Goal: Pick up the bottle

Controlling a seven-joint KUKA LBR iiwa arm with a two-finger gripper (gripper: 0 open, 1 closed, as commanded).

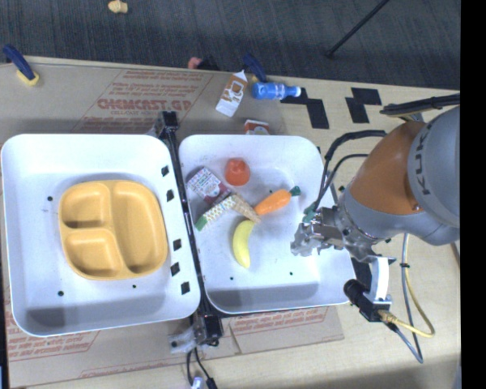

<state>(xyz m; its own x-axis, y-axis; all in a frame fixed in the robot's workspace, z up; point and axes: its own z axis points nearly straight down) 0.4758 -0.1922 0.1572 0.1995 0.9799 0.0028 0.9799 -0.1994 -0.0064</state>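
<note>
Bottle (274, 91) lying on bench at 12 o'clock of right bin (308, 286), outside it, cap toward 3. Need to clear bin wall, then descend across bottle's short axis. Gripper (308, 237) low inside right bin at 3 o'clock, nothing held; jaw state: cannot tell.

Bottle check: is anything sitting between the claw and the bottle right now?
The bottle lies on the bench beyond the right bin's far wall, outside both bins. The claw is over that bin's right side. Only that low rim lies between them.
</note>
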